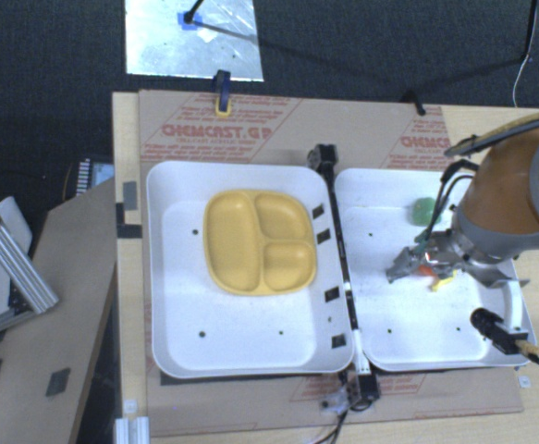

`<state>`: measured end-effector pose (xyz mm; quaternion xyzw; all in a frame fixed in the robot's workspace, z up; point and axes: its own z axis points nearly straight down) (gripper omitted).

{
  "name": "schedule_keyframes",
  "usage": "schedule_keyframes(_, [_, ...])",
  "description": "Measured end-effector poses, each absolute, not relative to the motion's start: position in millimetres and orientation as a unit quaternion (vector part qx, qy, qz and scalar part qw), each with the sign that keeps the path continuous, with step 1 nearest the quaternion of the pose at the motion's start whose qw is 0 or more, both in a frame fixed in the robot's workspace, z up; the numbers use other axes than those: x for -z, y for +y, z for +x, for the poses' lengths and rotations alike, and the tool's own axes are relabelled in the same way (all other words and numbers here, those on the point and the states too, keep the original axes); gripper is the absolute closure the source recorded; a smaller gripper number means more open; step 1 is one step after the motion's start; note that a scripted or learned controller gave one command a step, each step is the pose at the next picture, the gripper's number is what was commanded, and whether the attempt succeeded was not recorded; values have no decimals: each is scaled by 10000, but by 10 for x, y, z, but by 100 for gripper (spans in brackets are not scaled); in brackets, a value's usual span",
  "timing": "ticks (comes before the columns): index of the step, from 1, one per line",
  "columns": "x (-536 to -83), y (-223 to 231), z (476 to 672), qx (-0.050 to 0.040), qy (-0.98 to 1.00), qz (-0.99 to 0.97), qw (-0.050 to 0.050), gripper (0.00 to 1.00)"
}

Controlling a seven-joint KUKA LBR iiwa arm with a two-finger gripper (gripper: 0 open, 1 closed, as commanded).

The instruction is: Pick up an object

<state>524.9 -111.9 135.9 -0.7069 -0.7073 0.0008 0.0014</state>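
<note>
I see small orange and yellow bits (435, 276) in the right bin (380, 340), toward its right edge, mostly hidden under the tool (406, 266); can't tell its state. A green object (422, 212) sits near the far edge. The yellow divided tray (258, 241) fills the left bin (181, 340).

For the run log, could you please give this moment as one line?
arm: over right bin | hand: low in bin, beside small items | green item: loose | yellow tray: left bin
</note>
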Motion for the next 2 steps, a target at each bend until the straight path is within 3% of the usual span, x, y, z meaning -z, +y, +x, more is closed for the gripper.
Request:
schedule_keyframes(1, [-834, -1115, 5243, -9, -7075, -7068, 18, 0])
schedule_keyframes(2, [-967, -1119, 5260, 6, -7071, -7071, -7, 100])
